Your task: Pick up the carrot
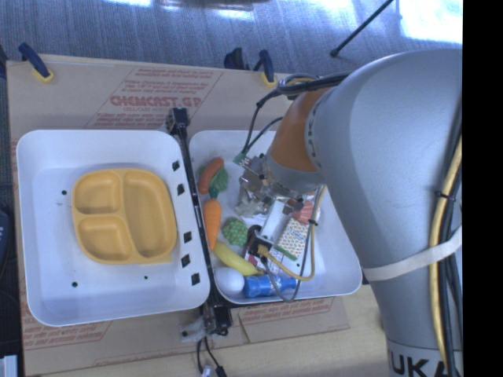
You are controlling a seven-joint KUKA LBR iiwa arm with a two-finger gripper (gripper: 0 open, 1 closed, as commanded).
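We read red printing on the brown cardboard sheet [141, 93] under the bins: the large line appears as "CHEMCAST GP", with smaller red lines above and below it that we cannot make out. Similar red print recurs along the sheet's lower edge, too small for us to read. On the arm's grey base [420, 360] at lower right we see large dark letters "UKA", cut off by the frame's bottom edge.
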